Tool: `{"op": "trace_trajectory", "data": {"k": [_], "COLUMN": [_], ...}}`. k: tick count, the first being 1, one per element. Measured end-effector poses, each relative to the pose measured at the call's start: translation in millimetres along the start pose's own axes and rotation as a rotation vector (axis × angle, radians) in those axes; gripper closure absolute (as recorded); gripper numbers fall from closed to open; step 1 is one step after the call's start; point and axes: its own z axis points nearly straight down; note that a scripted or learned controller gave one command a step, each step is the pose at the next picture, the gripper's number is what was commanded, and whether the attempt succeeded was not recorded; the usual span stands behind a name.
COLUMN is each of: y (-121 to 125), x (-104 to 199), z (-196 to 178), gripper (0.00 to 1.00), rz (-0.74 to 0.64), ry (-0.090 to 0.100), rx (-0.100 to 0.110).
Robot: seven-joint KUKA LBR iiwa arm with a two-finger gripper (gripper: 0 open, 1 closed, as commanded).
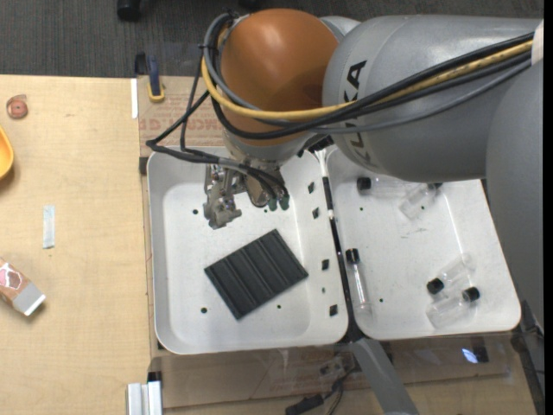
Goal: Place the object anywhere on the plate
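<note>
A dark ribbed rectangular plate [257,273] lies flat and turned at an angle in the left bin [173,318]. My gripper [222,206] hangs over the back left of that bin, just behind the plate's far corner and a little to its left. The orange band and grey wrist above hide much of it. Several small clear pieces with black caps [451,282] lie in the right bin [497,318], and another clear piece [415,201] lies near that bin's back. Nothing rests on the plate.
A thin clear tube [356,277] lies beside the ridge between the bins. The wooden bench [78,188] to the left bears a small white strip [48,227], a wrapped block [19,289] and an orange dish edge [4,154]. The arm covers the bins' back edges.
</note>
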Motion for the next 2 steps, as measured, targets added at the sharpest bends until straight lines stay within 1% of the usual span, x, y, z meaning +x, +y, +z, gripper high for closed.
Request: {"op": "trace_trajectory", "data": {"k": [1, 2], "y": [-2.6, 7.7], "x": [-3.7, 23.3], "z": [68.5, 16.9], "gripper": [1.00, 1.00], "rz": [-0.169, -0.335], "ry": [0.000, -0.002], "rx": [-0.001, -0.001]}}
